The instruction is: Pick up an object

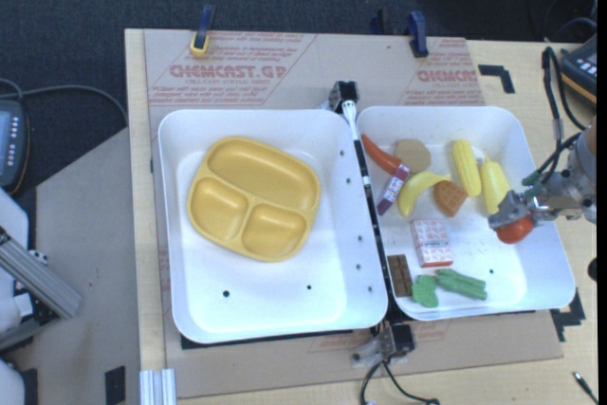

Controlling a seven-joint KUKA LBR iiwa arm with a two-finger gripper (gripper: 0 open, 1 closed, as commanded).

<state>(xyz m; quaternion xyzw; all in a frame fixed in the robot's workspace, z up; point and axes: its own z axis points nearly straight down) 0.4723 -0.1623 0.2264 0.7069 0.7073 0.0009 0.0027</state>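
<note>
Camera view, small red-orange tomato (515, 230), round, glossy, pinched in the jaws, right bin (531, 289).

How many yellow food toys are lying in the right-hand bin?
3: a banana mid-bin, a corn cob right of it, and another yellow piece beside the corn. More could hide beneath the gripper.

A yellow three-compartment plastic plate (253, 198) lies in the left shallow white bin (180, 232), while the right shallow white bin (545, 270) holds assorted toy foods, apparently touching near its middle.
</note>
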